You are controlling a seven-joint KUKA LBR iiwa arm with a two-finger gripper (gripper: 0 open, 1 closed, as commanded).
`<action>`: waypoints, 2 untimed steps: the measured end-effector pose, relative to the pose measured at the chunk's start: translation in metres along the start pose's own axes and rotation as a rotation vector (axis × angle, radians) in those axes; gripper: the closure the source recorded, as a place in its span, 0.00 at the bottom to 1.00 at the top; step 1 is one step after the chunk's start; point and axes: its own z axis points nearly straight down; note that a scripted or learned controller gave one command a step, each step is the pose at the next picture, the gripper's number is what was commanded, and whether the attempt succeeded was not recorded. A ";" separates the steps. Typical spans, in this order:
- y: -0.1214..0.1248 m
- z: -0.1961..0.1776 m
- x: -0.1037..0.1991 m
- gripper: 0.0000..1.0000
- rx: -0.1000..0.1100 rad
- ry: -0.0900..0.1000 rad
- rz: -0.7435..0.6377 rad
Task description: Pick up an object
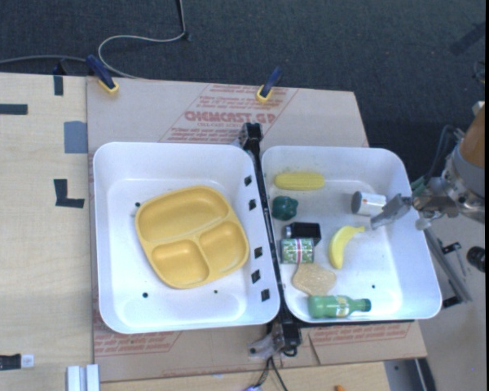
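The gripper [391, 211] reaches over the right bin's [391, 165] right rim, just beside a small grey cylinder [367, 201], probably its target. Whether the fingers are open, I cannot tell; nothing visibly sits between them.

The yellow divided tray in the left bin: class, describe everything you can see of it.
The yellow divided tray looks like smooth moulded plastic, with rounded corners and a raised rim. Ridges split it into three compartments: a long one along the upper left and two smaller ones at the lower right. It lies flat, right way up, turned at a slant to the walls of the left bin, resting near the bin's middle. It holds nothing, and no other object touches it.
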 end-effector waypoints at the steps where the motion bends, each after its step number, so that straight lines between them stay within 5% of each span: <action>1: 0.001 0.143 0.038 0.00 -0.003 0.001 0.000; 2: 0.076 0.088 0.016 0.00 -0.003 -0.002 0.000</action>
